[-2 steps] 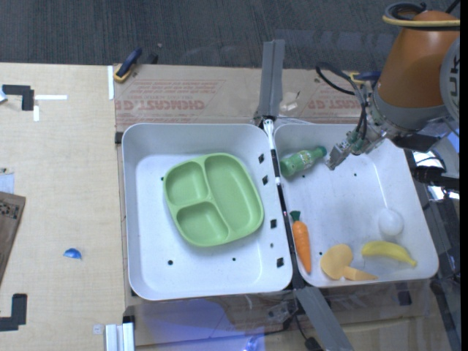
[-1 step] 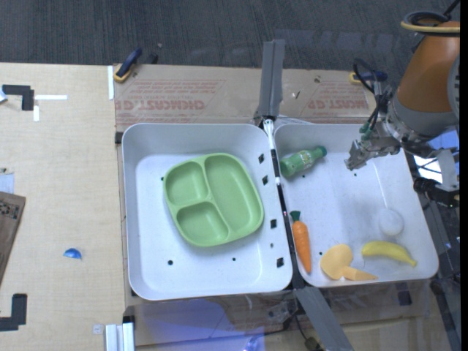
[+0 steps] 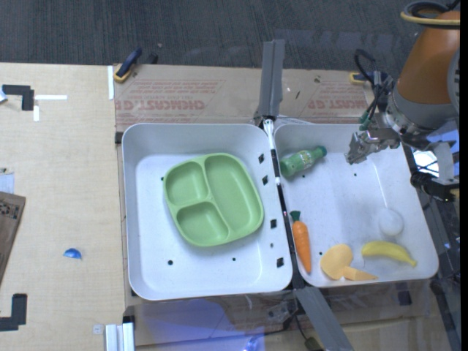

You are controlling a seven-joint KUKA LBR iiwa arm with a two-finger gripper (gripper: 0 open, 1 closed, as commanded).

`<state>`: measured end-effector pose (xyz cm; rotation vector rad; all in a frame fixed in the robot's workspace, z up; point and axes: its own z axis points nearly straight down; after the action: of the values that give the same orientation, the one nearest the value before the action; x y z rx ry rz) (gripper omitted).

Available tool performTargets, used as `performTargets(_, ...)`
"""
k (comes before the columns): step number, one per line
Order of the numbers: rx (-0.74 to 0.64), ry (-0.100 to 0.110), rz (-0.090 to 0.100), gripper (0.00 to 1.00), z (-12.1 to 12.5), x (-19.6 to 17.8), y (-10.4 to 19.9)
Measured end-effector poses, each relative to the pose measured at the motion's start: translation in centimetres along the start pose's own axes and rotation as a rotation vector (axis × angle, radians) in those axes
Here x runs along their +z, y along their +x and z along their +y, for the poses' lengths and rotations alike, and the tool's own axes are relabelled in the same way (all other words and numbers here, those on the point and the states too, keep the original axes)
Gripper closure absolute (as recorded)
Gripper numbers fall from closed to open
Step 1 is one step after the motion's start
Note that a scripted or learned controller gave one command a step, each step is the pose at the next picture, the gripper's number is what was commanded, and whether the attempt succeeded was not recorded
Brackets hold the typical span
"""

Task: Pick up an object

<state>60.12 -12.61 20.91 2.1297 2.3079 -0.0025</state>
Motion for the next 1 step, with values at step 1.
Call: performTargets(1,-0.199,0.001,0.002,1.00,-0.52,-0.03,1.94)
